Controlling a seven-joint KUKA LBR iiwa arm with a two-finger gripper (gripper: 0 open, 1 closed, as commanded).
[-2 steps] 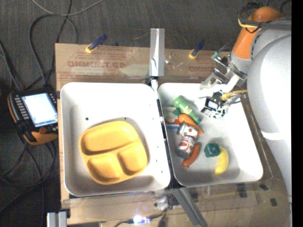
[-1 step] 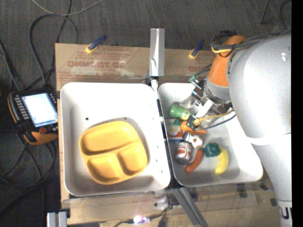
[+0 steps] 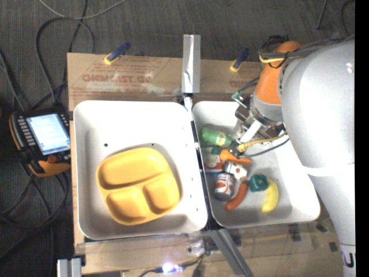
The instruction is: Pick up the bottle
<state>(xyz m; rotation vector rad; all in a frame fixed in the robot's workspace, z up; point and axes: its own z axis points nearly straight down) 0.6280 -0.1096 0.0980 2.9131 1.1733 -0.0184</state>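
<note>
Two white bins on bench. Left bin: one yellow divided tray. Right bin: one green bottle lying near far-left corner, one can, one carrot, one banana. Gripper hung just right of bottle; grip state impossible to tell.

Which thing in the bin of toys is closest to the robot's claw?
The green bottle, lying just left of the gripper. The can, carrot and banana sit farther down.
</note>
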